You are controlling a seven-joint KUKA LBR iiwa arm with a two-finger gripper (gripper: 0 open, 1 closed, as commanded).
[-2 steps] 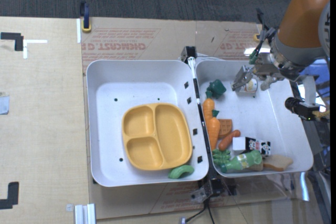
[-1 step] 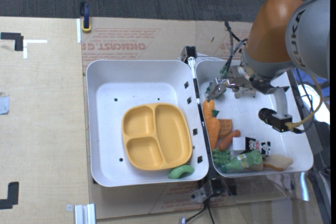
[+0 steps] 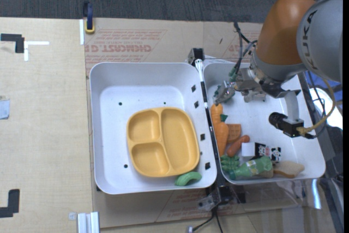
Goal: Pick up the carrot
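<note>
The carrot [image 3: 220,125] lies in the right bin [image 3: 311,163] against its left wall, orange, with its length running toward the front. My gripper [image 3: 223,93] hangs just behind the carrot's far end, at the bin's back left. It is open and nothing sits between its fingers. The grey arm with its orange band [image 3: 283,30] reaches in from the right above the bin's rear.
Beside the carrot lie an orange wedge [image 3: 234,131], a reddish sausage-like piece [image 3: 238,145], a green bottle [image 3: 248,168], a small black-and-white box [image 3: 268,151] and a beige piece [image 3: 289,169]. The left bin [image 3: 103,117] holds a yellow divided plate [image 3: 136,123] and a green piece [image 3: 188,178].
</note>
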